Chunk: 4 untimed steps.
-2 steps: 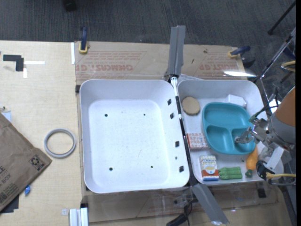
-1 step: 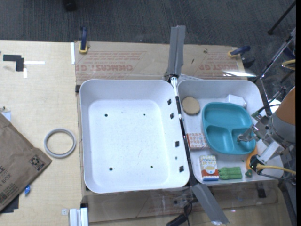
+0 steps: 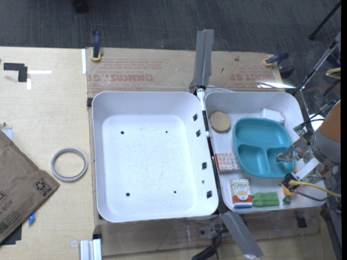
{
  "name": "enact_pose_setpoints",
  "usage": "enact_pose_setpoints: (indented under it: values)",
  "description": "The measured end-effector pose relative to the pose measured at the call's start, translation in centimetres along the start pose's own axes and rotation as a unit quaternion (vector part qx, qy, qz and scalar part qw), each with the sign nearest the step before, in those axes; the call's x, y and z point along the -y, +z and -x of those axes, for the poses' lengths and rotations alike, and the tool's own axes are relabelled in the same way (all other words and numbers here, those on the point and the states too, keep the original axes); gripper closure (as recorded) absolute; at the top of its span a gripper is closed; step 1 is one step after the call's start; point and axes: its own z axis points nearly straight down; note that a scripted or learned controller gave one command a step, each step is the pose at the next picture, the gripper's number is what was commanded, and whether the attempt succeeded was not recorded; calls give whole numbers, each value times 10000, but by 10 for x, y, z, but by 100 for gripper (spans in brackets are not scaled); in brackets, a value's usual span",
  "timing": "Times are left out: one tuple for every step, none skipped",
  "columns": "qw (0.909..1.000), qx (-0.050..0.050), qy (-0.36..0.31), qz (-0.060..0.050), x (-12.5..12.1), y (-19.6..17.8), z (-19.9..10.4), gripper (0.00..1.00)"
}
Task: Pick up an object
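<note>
Two shallow white bins are sitting side by side on a table (image 3: 43, 118). The left bin (image 3: 149, 104) is at the centre; the right bin (image 3: 295, 104) is lying at three o'clock from it.

Six objects are resting in the right bin: one teal divided tray (image 3: 260, 145), one round tan disc (image 3: 220, 122) at its ten o'clock, one white piece (image 3: 272, 114) at its twelve o'clock, one small patterned packet (image 3: 226, 161) at its eight o'clock, one small carton (image 3: 241, 193), and one green object (image 3: 265, 199) just beside the carton.

The gripper (image 3: 287, 157) is reaching in from three o'clock, hovering at the tray's right rim. Whether its fingers are spread or closed cannot be told.

One tape ring (image 3: 69, 163) is lying on the table at nine o'clock.
</note>
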Motion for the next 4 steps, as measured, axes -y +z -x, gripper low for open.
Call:
enact_pose_setpoints:
  values:
    - [10000, 57, -2, 5, -1, -8, 4, 100]
    - [9979, 134, 633, -13, -14, -85, -1, 100]
    - [9980, 161, 608, -43, -13, -91, -2, 100]
    - [9933, 139, 1148, -11, 16, -124, -6, 100]
